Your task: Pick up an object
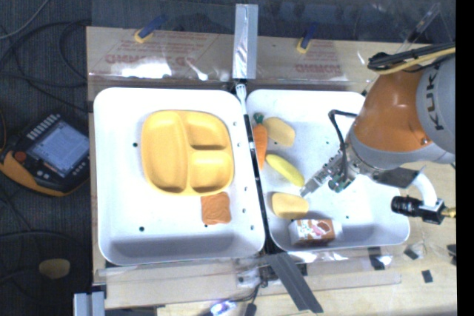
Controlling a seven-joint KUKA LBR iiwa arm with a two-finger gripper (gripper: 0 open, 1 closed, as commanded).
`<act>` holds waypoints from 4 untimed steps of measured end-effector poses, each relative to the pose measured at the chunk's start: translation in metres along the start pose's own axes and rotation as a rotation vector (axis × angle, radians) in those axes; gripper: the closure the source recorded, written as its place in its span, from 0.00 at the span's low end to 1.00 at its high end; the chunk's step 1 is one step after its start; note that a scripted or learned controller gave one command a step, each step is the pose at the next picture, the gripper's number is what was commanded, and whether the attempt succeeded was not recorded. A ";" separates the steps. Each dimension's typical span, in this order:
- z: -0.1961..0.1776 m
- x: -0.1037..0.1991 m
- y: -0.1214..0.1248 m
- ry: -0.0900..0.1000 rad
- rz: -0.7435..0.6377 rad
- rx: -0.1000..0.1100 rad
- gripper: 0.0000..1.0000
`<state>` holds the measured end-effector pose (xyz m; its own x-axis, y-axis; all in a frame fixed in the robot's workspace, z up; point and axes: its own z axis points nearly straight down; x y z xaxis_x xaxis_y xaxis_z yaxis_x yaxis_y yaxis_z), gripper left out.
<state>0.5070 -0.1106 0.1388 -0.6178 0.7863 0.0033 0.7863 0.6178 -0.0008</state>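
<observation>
pincer (320,181) low in right white bin (370,233), grip state can't tell, just beside yellow plastic banana (285,169) and pale yellow wedge (287,203); orange toy carrot (260,143) along left wall, brown labelled packet (311,230) at front edge, print unreadable; "KUKA" on arm.

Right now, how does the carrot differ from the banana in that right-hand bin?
The carrot is orange with a green top; the banana is plain yellow. The carrot lies straight along the divider between the two bins, green end toward the far side, while the banana lies slanted, nearer the bin's middle and closer to the gripper. Both are long, slim items lying flat in the right bin.
</observation>
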 end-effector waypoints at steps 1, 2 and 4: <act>0.000 0.000 0.000 -0.001 0.000 0.000 0.00; -0.008 0.000 0.001 0.001 0.000 0.000 1.00; 0.048 -0.009 0.014 -0.014 0.227 -0.013 0.00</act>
<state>0.5238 -0.1090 0.0909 -0.4250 0.9052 -0.0096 0.9051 0.4251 0.0130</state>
